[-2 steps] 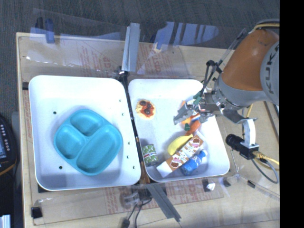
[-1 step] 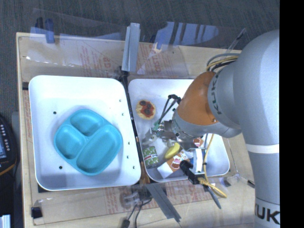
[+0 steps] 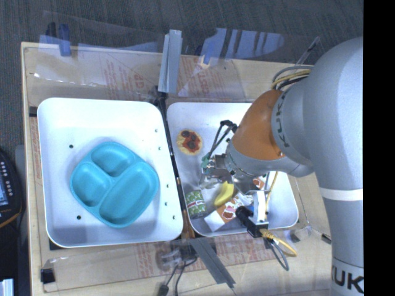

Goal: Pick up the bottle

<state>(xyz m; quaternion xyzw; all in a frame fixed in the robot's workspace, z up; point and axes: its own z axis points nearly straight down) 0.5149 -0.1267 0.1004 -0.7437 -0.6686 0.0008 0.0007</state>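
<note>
In the right bin (image 3: pixel 185 113), the arm (image 3: pixel 321 116) is reaching in from the right. Its orange band (image 3: pixel 259 134) sits over the middle of the bin. The gripper (image 3: pixel 212 167) is low, centre-left in that bin, just above the clutter. The wrist blocks our line of sight, so we cannot tell how far open the gripper is or whether it has hold of anything.

Bottle: we cannot pick it out with confidence. The items under and around the gripper are small and partly covered by the wrist, and we cannot tell which of them it is.

What we can make out in the right bin:
- a small round pizza toy (image 3: pixel 189 141), toward the far left part, clear of the gripper
- a yellow banana (image 3: pixel 224 194), just below the gripper on the near side, tilted
- a green packet (image 3: pixel 195 202), near-left, close to the left wall and beside the banana
- a white-and-red piece (image 3: pixel 229 212), touching or just beside the banana's near end; too small for us to identify

The left bin (image 3: pixel 55 122) holds one blue divided plate (image 3: pixel 114 182) with three compartments. It lies flat, roughly centre and toward the near side, well apart from the gripper.

The two bins sit side by side with their walls nearly touching.
</note>
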